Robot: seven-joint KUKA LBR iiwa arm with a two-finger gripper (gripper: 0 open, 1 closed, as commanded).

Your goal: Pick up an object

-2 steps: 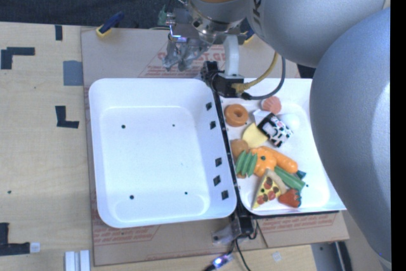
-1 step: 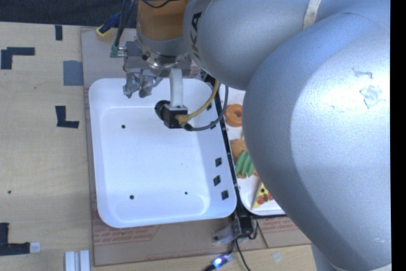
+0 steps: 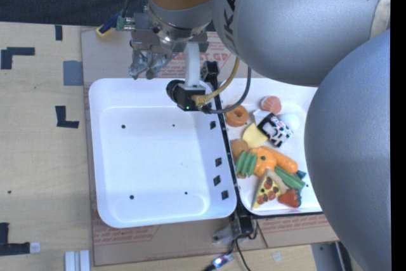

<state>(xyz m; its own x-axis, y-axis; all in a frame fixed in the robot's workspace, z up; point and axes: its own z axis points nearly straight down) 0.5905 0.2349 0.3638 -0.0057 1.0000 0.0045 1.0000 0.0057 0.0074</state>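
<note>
My end effector (image 3: 145, 65) hangs over the left bin's (image 3: 101, 136) far rim; I cannot tell whether it is apart or together. The carrot (image 3: 278, 160) lies in the right bin (image 3: 297, 107), its long axis slanting down toward the right.

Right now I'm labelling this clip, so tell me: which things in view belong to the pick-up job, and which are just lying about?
Job in hand: hand; right bin; donut; cheese wedge; carrot; pizza slice.

Lying about: left bin; cardboard sheet under the bins; black tape marks on the bench.
</note>
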